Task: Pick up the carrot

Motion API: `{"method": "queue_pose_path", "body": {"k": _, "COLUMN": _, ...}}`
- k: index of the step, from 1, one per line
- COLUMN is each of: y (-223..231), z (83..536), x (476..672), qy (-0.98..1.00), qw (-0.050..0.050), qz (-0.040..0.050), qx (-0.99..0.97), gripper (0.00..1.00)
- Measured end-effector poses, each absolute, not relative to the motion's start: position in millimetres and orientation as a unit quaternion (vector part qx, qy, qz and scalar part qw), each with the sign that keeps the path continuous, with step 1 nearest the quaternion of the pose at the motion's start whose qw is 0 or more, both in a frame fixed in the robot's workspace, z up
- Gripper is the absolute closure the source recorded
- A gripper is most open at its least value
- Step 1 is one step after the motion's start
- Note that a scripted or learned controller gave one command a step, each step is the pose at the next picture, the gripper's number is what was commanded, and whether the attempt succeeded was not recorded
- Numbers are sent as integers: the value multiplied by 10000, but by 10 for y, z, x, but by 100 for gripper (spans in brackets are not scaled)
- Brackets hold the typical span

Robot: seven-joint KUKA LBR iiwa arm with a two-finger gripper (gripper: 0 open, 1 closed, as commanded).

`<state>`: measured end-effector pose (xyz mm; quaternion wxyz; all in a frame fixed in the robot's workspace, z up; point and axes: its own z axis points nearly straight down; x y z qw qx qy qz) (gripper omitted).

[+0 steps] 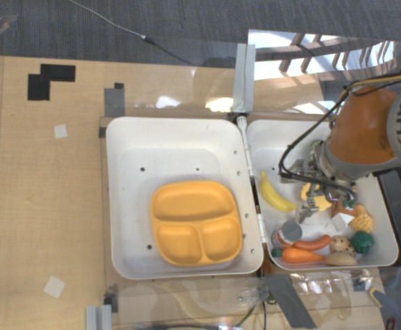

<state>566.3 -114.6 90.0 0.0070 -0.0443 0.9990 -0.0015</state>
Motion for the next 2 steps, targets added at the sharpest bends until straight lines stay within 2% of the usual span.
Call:
{"method": "queue_pose_path", "body": {"k": 1, "y": -1138, "z": 1037, "x": 5702, "qy": 9988, "qw": 127, "qz": -27, "qx": -469, "gripper": 100}}
{"method": "queue_pose_path", "body": {"k": 2, "y": -782, "z": 1882, "x": 5600, "qy": 9602, "qw": 71, "qz": -18, "qx": -2793, "gripper": 100}}
